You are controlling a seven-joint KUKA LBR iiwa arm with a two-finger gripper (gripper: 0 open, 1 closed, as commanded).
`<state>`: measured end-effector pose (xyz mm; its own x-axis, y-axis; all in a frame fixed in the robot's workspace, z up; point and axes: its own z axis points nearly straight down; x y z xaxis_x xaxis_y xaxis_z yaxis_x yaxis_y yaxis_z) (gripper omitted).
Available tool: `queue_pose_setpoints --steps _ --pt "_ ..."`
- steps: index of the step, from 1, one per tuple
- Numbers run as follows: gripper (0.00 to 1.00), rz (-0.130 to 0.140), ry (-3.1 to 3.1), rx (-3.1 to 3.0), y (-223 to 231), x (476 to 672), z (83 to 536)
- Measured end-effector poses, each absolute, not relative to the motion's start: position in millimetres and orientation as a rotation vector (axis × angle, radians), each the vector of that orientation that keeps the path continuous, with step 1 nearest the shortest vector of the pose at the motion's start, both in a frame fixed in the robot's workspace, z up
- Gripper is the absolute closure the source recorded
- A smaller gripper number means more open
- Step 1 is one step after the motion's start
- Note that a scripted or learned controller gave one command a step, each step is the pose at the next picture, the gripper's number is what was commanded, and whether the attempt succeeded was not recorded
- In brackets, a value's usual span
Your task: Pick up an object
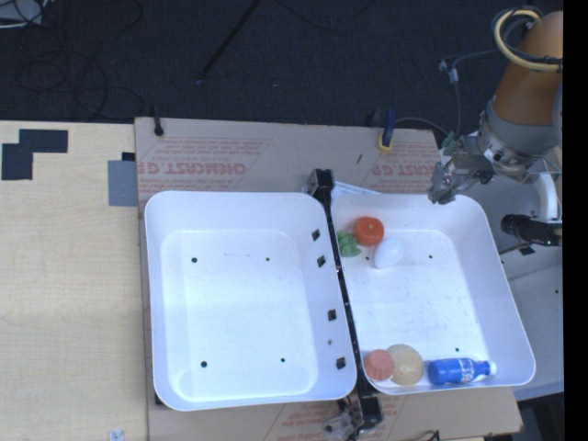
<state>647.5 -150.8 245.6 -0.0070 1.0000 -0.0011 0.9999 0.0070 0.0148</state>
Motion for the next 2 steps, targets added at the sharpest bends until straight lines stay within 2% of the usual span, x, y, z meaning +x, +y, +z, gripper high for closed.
queue_pose_setpoints --steps 1,2 --pt "1.00 0.017 2.218 2.205 -105 645.4 419" --pt "1.00 0.000 2.229 2.218 -61 547.3 428"
